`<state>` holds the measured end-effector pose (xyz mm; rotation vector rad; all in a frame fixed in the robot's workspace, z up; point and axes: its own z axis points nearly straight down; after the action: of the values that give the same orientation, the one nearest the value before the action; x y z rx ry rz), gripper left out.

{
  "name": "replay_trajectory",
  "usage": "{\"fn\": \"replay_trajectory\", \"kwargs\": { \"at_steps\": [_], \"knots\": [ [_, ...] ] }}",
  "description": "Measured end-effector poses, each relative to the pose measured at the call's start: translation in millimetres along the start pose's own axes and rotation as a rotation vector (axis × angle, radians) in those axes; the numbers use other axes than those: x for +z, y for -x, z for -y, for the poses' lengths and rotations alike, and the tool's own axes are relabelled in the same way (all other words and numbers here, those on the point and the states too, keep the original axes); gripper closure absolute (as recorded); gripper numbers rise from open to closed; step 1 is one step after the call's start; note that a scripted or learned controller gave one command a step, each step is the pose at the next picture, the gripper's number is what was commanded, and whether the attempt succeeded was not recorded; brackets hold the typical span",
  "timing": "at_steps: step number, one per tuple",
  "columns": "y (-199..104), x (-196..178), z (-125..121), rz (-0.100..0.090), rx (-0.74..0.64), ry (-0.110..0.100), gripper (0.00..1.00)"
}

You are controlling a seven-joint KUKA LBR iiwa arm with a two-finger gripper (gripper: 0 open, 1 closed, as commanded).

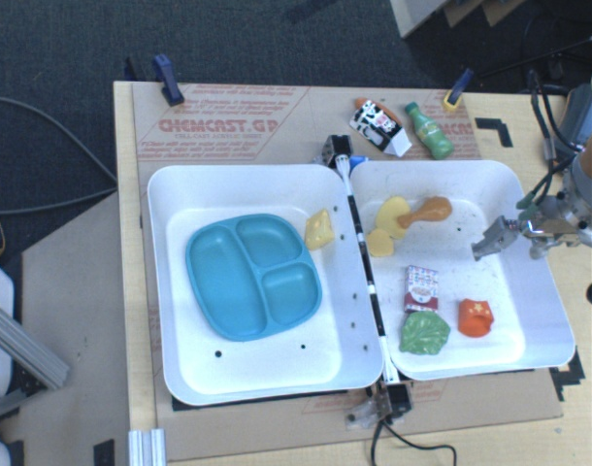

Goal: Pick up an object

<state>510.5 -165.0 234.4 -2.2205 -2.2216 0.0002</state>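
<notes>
Cardboard-topped bench point(228, 124): left bin point(170, 260) holds glossy blue divided plate point(253, 275); right bin point(529, 309) holds toy food. Gripper point(500, 236) above it, grasp indiscernible.

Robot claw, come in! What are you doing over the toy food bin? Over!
Gripper above right bin, nothing between its fingers. Red toy and green toy lie below it, untouched. Path clear.

R bin: we see yellow toy point(387, 223) touching brown drumstick point(427, 211) at top; carton point(422, 288) mid; green lump point(425, 333) and red piece point(476, 317) below. L bin: blue tray point(252, 274), yellow wedge point(318, 228).
</notes>
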Motion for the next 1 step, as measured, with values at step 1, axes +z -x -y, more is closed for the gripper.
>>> {"fn": "replay_trajectory", "kwargs": {
  "at_steps": [1],
  "knots": [
    [-9.9,131.5,1.8,0.000,0.001,0.000,0.00]
  ]
}}
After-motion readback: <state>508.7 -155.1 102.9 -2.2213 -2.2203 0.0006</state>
